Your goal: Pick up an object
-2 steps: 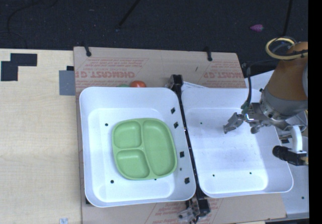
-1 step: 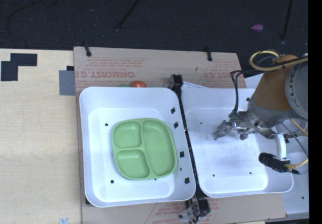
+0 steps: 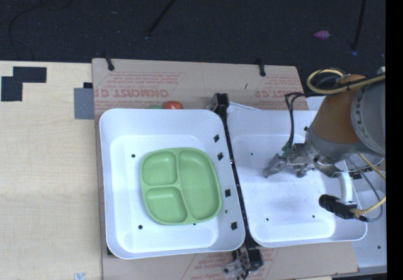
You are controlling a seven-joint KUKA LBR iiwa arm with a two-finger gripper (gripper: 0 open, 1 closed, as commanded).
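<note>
Target object: green divided plate (image 3: 181, 185), three compartments, lying flat in the left bin (image 3: 119, 140), roughly centred on its floor, tilted a bit against the bin's sides.
Other candidate: small red-orange thing (image 3: 172, 106) just behind the left bin's far rim, on the cardboard sheet (image 3: 189, 84); mostly hidden, can't tell what it is.
Right bin: right bin (image 3: 277, 235) has bare white floor where visible.
Gripper: gripper (image 3: 274, 169) low over the right bin's floor, pointing toward the divider (image 3: 230, 165) between bins; well apart from the plate.
Jaws: seem spread, nothing between them; small at this scale, so only fairly sure.
Arm: arm (image 3: 343, 124) reaches in from the right, orange band above the wrist, cables looping beside it.
Step in hand (judgement): reposition for a grasp, nothing picked yet.
How to do it well: cross the divider with clearance, come down on the plate's near rim, pinch rim edge-on; flat centre gives no purchase.
Risk: thin, shallow rim may slip out; plate may slide on the slick floor.
</note>
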